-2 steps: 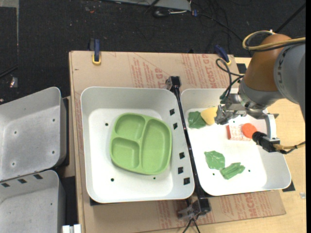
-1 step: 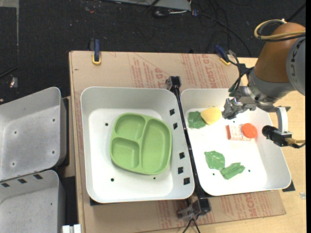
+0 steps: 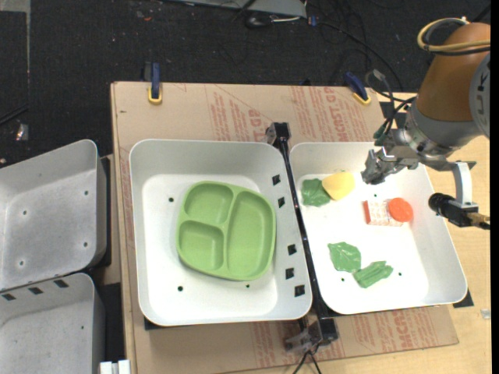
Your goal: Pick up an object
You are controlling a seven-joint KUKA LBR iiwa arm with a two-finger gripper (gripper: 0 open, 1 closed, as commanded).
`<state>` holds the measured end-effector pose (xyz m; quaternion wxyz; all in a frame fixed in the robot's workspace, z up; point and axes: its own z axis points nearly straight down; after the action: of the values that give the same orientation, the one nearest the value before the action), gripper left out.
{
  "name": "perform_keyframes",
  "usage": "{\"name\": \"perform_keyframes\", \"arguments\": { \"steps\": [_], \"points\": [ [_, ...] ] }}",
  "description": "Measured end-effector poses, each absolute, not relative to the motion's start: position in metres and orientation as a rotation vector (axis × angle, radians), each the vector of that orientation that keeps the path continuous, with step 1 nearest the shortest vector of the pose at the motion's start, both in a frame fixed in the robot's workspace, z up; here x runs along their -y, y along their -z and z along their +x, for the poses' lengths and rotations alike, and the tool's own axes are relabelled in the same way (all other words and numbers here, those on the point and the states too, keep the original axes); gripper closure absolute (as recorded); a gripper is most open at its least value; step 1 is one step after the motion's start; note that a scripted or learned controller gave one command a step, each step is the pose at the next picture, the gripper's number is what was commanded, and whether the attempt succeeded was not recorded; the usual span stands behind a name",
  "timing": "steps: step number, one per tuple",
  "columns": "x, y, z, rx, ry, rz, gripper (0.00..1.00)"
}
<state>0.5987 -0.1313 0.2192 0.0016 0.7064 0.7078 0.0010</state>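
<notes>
Two shallow white bins are sitting side by side on the brown board of the bench (image 3: 210, 104), with a black divider between them. Over in the left white bin (image 3: 152, 209), a light green plastic tray with three compartments (image 3: 227, 230) is lying flat near the middle. From where I am standing, the right white bin (image 3: 437, 279) is holding the small things: a yellow rounded piece (image 3: 339, 184) is resting against a dark green soft scrap (image 3: 314, 192) near the far left corner, an orange round piece (image 3: 400, 209) is touching a small pale block with red marks (image 3: 376, 213) towards the right side, and two more green crumpled scraps (image 3: 357, 263) are lying close together near the front. The grey arm with its orange band (image 3: 456, 72) is reaching in from the right, and its two-finger gripper (image 3: 374, 170) is hanging over the far part of the right bin, just beside the yellow piece and apart from it. Nothing is sitting between the fingers, but I cannot tell whether they are spread or pressed together. Two clamps with blue handles (image 3: 155, 84) are gripping the board's far edge.
</notes>
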Motion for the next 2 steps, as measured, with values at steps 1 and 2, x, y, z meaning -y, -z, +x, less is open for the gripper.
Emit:
{"name": "perform_keyframes", "arguments": {
  "steps": [1, 2],
  "points": [
    [0.079, -0.232, 0.605, -2.229, -0.004, 2.212, 1.00],
    [0.030, -0.238, 0.617, -2.229, -0.004, 2.212, 1.00]
  ]
}}
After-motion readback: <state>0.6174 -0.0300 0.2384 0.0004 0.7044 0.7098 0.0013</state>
